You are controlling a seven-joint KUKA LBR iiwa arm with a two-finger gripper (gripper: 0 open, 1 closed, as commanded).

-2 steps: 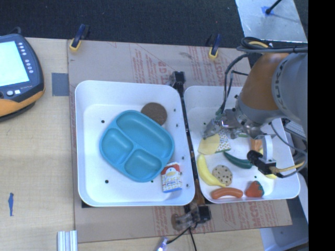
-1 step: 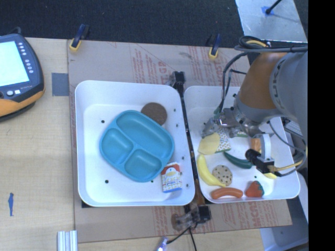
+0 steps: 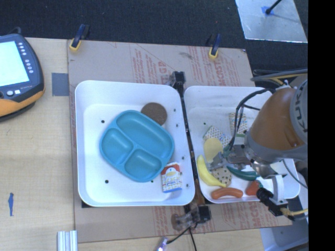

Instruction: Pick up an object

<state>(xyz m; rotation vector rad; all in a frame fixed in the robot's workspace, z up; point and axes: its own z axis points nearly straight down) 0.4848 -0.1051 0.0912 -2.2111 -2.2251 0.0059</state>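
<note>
Banana [image 3: 207, 174] just left of pincer [image 3: 228, 161].

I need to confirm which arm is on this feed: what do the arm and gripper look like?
The arm has a rounded orange segment above a grey wrist, with thin black cables looping along its left side. The gripper is grey metal. A white bracket with a black end sits below the wrist.
</note>
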